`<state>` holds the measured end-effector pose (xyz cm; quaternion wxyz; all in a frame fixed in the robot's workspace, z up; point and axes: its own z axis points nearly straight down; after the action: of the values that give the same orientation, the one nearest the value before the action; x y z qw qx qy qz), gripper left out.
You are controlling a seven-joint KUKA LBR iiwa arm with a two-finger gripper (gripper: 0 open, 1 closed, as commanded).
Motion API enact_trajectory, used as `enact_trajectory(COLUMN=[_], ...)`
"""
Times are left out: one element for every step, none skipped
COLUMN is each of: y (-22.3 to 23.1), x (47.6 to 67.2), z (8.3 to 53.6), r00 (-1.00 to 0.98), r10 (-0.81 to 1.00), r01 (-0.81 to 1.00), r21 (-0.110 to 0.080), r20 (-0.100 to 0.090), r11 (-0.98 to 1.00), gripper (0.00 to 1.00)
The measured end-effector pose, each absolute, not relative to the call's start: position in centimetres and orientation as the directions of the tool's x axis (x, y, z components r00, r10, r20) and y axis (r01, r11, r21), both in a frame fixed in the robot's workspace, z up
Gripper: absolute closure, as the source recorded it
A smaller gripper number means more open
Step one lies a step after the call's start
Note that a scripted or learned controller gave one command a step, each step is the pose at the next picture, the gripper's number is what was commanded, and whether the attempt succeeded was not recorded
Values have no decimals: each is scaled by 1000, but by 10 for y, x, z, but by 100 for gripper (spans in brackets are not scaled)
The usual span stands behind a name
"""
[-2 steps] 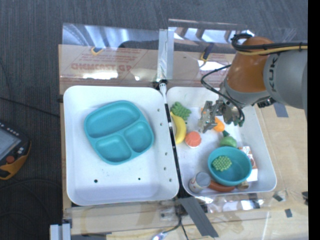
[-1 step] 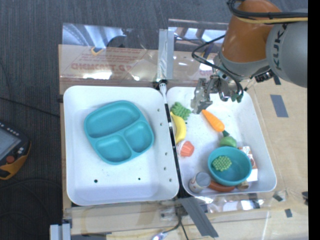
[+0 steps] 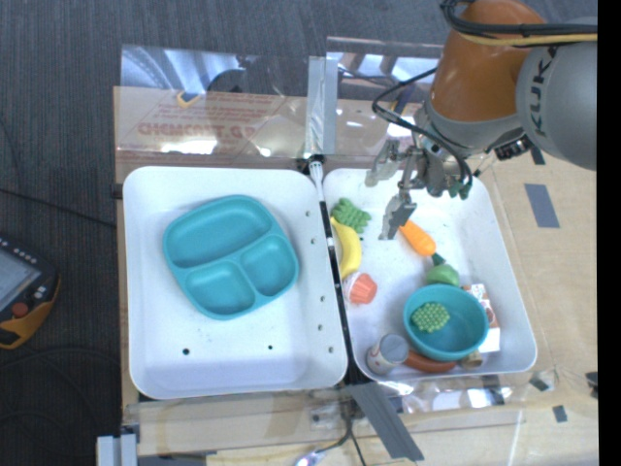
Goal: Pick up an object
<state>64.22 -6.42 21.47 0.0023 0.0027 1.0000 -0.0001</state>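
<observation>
My gripper (image 3: 392,198) hangs over the upper part of the right bin (image 3: 508,260), open, with nothing between its fingers. One finger (image 3: 396,217) points down just left of an orange carrot (image 3: 418,238). A green leafy toy (image 3: 351,216) and a yellow banana (image 3: 347,248) lie left of that fingertip, against the bin's left wall. Lower down sits a small orange-red piece (image 3: 361,288). At the front right, a teal bowl (image 3: 445,322) holds green peas, with a green fruit (image 3: 443,273) just behind it.
A teal divided plate (image 3: 231,254) lies in the left bin (image 3: 155,357). A metal can (image 3: 388,352) and other items crowd the right bin's front corner under the bowl. The divider (image 3: 330,260) between the bins runs beside the banana.
</observation>
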Motion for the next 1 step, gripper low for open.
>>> enact_trajectory(y=[-97], x=[598], z=[108], r00=[-999], r10=[-35], r01=[-35], r21=[-1], r20=[-1], r11=[999], gripper=[0])
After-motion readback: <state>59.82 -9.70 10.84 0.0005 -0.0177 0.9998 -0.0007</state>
